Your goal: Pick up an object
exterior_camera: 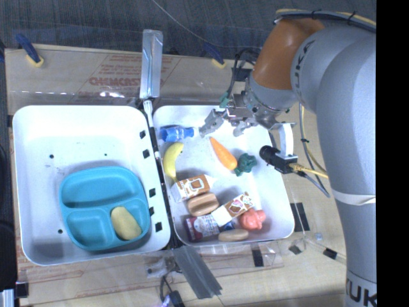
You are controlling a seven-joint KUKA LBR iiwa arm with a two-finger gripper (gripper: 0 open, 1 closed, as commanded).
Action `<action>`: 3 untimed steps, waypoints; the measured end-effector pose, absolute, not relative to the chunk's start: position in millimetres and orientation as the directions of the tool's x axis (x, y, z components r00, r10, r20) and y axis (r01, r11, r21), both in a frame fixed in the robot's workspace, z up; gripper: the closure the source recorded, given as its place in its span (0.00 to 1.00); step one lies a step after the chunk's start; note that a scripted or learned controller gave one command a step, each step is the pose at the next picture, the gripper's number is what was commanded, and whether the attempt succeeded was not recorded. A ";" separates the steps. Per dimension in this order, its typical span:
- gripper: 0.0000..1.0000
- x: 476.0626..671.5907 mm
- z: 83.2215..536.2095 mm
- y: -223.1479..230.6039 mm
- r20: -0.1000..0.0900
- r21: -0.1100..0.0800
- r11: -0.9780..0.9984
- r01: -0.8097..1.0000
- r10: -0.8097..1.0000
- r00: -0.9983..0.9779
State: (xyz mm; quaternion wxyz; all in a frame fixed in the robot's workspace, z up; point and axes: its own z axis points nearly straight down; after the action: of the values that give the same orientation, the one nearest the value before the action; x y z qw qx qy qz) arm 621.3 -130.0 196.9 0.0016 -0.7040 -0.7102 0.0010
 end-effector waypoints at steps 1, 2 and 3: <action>0.00 612.4 92.0 -181.5 0.000 -0.002 -0.133 0.991 0.991 0.133; 1.00 612.9 102.0 -180.4 0.000 -0.003 -0.128 0.992 0.992 0.128; 1.00 619.4 177.1 -168.0 0.000 0.003 -0.228 0.974 0.974 0.228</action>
State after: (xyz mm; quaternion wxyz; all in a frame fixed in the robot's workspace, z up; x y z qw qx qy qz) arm 619.4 -168.0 177.1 -0.0010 -0.7835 -0.6214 -0.0008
